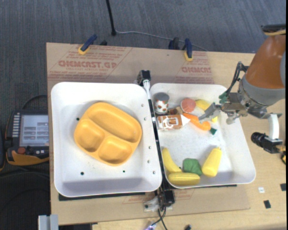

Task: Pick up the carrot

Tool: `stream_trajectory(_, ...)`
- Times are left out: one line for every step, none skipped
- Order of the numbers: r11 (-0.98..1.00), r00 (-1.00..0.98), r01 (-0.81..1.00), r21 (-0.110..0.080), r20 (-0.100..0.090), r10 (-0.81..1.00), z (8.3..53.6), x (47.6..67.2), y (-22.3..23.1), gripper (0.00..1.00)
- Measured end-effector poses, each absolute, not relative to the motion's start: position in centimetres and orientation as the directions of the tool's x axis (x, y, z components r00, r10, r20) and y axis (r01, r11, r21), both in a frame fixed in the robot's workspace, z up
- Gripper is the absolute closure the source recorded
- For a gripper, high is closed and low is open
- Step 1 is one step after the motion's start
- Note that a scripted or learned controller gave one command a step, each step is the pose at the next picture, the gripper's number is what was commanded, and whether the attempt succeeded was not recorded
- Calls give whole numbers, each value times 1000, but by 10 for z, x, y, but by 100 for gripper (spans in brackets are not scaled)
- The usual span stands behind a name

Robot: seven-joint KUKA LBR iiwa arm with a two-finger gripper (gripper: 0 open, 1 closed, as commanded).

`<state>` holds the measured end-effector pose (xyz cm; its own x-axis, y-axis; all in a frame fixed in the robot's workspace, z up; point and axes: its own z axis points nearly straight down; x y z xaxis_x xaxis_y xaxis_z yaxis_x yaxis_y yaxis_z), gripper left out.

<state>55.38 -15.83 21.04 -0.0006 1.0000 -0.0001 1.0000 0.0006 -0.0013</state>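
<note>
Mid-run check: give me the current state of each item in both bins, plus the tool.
tool: fingers spread, low over the carrot, nothing gripped
carrot: lying flat in right bin, not lifted
yellow tray: upright in left bin
corn: lying at right bin's near side
banana: lying flat beside green vegetable
small can: upright
right bin: holds the food items

You see glossy white plastic bins (pixel 62 143), a smooth yellow plastic tray (pixel 108 133), a matt brown cardboard sheet (pixel 110 63) beneath, and a smooth, plastic-looking orange carrot (pixel 198 122).
</note>
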Motion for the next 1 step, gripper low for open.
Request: stream_trajectory(1, -1, 1000, 6, -4, 1000, 87, 591, -176, 0)
